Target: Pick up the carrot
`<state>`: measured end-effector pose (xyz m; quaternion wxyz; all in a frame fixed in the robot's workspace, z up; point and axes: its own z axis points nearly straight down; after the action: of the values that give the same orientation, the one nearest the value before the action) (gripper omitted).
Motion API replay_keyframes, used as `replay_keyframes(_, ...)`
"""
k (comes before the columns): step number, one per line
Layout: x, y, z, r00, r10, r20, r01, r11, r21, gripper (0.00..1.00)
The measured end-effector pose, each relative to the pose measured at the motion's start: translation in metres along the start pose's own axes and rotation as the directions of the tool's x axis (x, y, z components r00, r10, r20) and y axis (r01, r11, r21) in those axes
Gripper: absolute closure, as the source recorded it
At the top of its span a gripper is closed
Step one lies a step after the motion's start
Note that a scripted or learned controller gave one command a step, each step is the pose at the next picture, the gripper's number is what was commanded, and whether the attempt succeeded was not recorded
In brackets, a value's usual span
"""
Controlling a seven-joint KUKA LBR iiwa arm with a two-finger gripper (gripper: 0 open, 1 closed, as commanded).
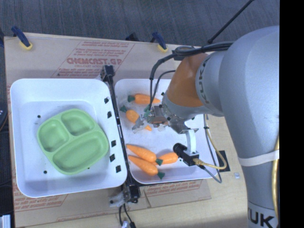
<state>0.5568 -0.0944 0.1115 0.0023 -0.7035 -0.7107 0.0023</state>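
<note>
My end effector [144, 120] hangs mid-frame beside a small carrot [132, 115]; I cannot tell its state. I should centre over it, then descend straight.

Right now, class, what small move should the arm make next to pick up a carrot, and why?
Probably a short descent: the gripper hangs in the right white bin beside a small orange carrot, and no carrot shows between its jaws.
</note>
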Motion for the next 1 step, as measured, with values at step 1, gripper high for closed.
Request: replay_keyframes(1,-0.0046,0.0384,0.0198,1.000,0.002,0.000,-0.002,1.000,-0.002,0.00)
